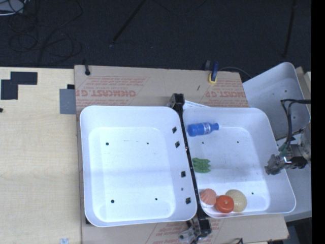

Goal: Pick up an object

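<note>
Nearest the camera I saw the front lip of the cardboard sheet (167, 233) under both bins, with red print running off the bottom edge, too cut off to read.

Left to right: pale wood bench (35, 156) with dark grey patches, wide open. The left bin (86, 136) sat on the cardboard, floor bare white with a few small dark dots, so plenty of room inside. A black clip strip (184, 151) ran down the seam where the two bins touched.

The right bin (264, 121) held everything. A blue bottle (202, 129) lay on its side near the back-left corner, cap end pointing right. A small green object (201, 165) lay just beside the seam, mid-depth. In the front-left corner sat a cluster, touching: a pinkish round piece (207, 196), a red round piece (224, 204) and a tan round piece (237, 199). The centre and right of that bin's floor were open.

Writing: red mirrored text on the cardboard behind the bins, reading as "CHEMCAST" reversed as far as I could tell; the second patch was partly hidden.

The gripper (274, 165) hung at the right bin's right rim, arm mostly out of frame, cables looping above it. I couldn't tell if the jaws were open or closed; nothing was seen between them. It was well apart from every object.
</note>
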Motion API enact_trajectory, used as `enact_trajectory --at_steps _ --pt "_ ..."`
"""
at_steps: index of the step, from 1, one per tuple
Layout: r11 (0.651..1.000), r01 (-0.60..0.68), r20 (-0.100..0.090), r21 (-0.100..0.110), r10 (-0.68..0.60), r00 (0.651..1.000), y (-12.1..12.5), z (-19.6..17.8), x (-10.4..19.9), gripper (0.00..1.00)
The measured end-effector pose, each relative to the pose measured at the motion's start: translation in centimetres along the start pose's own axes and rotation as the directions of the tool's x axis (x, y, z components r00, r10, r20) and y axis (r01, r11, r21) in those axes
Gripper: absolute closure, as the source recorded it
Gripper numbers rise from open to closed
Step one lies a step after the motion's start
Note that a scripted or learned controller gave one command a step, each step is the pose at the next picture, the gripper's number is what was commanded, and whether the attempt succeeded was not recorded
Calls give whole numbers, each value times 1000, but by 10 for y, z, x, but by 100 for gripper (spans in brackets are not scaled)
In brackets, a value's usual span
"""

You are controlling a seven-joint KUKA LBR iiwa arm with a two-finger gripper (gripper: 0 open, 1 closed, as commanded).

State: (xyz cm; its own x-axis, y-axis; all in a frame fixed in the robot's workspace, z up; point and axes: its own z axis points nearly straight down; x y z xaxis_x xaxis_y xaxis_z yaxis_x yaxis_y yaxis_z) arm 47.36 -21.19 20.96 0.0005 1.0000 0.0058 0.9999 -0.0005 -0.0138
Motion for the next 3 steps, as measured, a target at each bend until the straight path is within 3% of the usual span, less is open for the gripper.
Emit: enact_trajectory --at_steps 1,2,3 --pt "1000 2 10 -24 -2 1000 2 -124 -2 100" --pt "1000 2 9 -19 -2 1000 0 -187 -1 100" --pt "1000 1 0 2 -1 1000 0 -46 0 100"
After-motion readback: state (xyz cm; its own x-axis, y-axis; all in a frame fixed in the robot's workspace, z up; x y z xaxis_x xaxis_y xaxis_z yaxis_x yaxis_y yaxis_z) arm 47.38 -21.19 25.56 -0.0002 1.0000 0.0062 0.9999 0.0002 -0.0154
